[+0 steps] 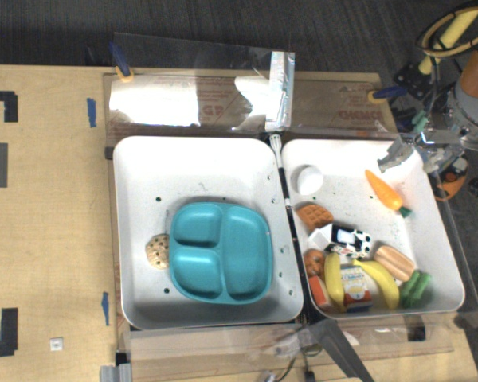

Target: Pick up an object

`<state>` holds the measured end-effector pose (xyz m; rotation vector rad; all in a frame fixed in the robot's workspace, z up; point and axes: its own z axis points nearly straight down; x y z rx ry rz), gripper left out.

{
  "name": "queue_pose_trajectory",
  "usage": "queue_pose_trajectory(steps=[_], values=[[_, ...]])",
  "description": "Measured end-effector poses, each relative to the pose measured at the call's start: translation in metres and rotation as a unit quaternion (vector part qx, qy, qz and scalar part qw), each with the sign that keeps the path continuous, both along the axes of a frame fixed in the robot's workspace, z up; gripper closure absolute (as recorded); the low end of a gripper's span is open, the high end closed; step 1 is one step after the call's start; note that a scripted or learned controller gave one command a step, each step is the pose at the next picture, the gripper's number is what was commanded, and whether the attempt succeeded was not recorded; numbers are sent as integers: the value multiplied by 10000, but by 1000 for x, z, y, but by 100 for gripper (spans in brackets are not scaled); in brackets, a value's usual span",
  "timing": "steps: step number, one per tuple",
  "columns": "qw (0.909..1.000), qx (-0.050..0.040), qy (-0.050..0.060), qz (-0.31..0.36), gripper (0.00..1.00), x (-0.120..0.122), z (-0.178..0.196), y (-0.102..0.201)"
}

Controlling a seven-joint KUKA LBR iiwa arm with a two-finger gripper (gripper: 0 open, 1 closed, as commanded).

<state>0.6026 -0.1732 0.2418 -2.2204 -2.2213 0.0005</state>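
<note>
Hovering over the far right corner of the right bin (438, 237), the pincer (418, 156) hangs with its two grey fingers spread apart and nothing between them. The orange carrot (385, 191) serves as the landmark: it lies slantwise on the bin floor just below and to the left of the pincer, its green tip pointing toward the bin's right wall. Left of the carrot sits a small white cup (308, 180). Nearer the camera than the carrot lies a waffle-like brown piece (314, 215), then a black-and-white toy (350, 241) (its shape is hard to read), a hot dog (393, 261), two bananas (382, 281), a small carton (354, 286) and a green vegetable (415, 287), all crowded together. Well to the left of the carrot, the left bin (143, 165) holds a teal divided plate (221, 251) with a cookie (157, 251) touching its left edge.
</note>
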Motion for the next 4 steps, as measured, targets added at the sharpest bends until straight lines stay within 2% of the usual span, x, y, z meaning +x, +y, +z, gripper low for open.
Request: queue_pose_trajectory(steps=[1,2,3,4], values=[[9962,5,-21,-866,0,-20,-139,-7],[9992,37,-18,400,0,21,-154,-10],[9999,-3,-8,165,0,-60,-145,-6],[9998,-11,-24,195,0,-122,-155,-11]])
